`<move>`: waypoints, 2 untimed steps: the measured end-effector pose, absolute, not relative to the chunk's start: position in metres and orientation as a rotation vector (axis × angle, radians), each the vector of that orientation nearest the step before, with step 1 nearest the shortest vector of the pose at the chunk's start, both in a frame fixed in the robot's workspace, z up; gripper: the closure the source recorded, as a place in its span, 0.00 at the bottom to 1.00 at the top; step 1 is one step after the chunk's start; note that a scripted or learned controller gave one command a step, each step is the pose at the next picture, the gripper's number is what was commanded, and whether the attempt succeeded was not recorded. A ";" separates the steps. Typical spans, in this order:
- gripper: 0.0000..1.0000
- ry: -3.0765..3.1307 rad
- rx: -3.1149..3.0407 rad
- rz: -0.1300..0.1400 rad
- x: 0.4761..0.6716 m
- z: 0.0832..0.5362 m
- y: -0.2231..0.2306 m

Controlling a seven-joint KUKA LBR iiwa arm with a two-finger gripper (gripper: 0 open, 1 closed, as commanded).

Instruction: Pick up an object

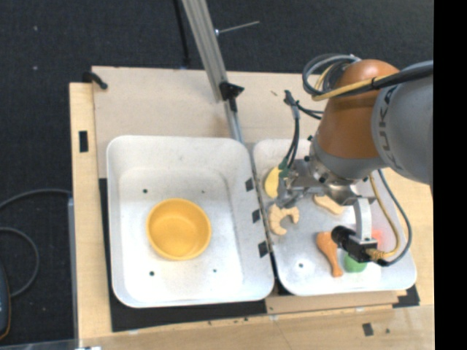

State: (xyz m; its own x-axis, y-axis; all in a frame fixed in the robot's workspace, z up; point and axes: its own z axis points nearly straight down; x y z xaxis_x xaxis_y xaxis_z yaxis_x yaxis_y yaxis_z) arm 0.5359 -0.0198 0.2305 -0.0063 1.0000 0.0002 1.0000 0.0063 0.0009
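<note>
White bins [124, 195] sit side by side; the left holds a yellow bowl [179, 228]. Over the right bin, the gripper [288, 195] hangs above a tan curved piece [281, 219]. Finger state: cannot tell. Nothing looks lifted; the pick remains undone.

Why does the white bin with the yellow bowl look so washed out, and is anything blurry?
Camera view: bright overhead light bleaches the left white bin; the round yellow bowl stays crisp with a soft shadow; the small objects under the grey arm look slightly soft.
</note>
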 end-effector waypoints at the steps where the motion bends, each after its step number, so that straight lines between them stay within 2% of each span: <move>1: 1.00 2.231 2.211 0.006 0.528 0.243 0.036; 2: 1.00 2.225 2.217 0.003 0.527 0.240 0.077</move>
